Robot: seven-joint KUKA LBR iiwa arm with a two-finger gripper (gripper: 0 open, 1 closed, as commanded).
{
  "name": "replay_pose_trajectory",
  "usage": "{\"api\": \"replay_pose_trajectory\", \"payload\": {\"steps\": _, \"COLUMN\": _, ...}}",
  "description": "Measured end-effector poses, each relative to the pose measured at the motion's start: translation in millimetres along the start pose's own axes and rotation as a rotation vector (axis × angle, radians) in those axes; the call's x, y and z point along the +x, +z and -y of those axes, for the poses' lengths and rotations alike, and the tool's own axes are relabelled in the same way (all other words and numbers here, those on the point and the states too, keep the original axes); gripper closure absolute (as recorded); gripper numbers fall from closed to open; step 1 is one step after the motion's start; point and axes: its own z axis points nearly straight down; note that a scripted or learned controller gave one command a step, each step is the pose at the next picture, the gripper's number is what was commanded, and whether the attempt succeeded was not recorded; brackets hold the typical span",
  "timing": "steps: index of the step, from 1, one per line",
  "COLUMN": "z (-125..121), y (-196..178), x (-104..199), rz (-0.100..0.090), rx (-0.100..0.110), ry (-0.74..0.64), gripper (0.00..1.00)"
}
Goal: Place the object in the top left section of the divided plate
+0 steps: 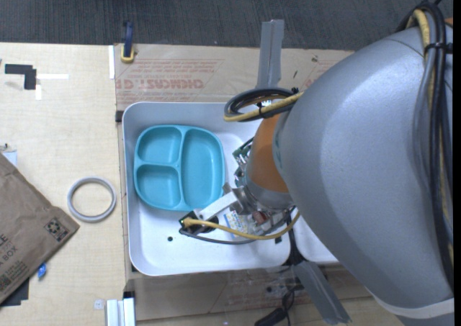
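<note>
**Operator:** Turquoise divided plate [180, 166]: report its position relative to the claw [241, 209].

**Technician:** It lies flat in the left white bin [144, 245], towards that bin's far-left corner. The claw hangs over the same bin, beside the plate's near-right rim. From the claw, the plate lies to the left and slightly towards the far edge.

**Operator:** Plate layout?

**Technician:** Three sections. One long section runs along the right side, with its long axis running far to near. Two smaller sections are stacked on the left. The top left section [160, 145] is the target, and it sits on the side of the plate away from the claw. Judgement: the coming move must cross the long section to reach it.

**Operator:** Contents?

**Technician:** All three sections appear bare.

**Operator:** Claw condition, and the object's location?

**Technician:** The wrist and cabling cover the claw, so whether it is released or clenched cannot be determined. A pale packet-like item [234, 218] with printed markings shows under the wrist at the claw. It may be the object, but a grasp cannot be confirmed.

**Operator:** Anything outside the bin?

**Technician:** A grey ring [92, 198] lies on the table [57, 123], well left of the bin.
</note>
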Motion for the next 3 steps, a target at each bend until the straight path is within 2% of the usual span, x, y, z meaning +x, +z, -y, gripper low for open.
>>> {"api": "replay_pose_trajectory", "payload": {"steps": 1, "z": -42.8, "y": -94.3, "x": 5.1, "rz": 0.022, "rx": -0.028, "ry": 0.106, "gripper": 1.00}}
{"api": "replay_pose_trajectory", "payload": {"steps": 2, "z": -156.8, "y": -97.9, "x": -68.9, "rz": 0.023, "rx": -0.027, "ry": 0.179, "gripper": 1.00}}
{"api": "replay_pose_trajectory", "payload": {"steps": 3, "z": -77.3, "y": -95.3, "x": -35.7, "rz": 0.026, "rx": -0.024, "ry": -0.082, "gripper": 1.00}}
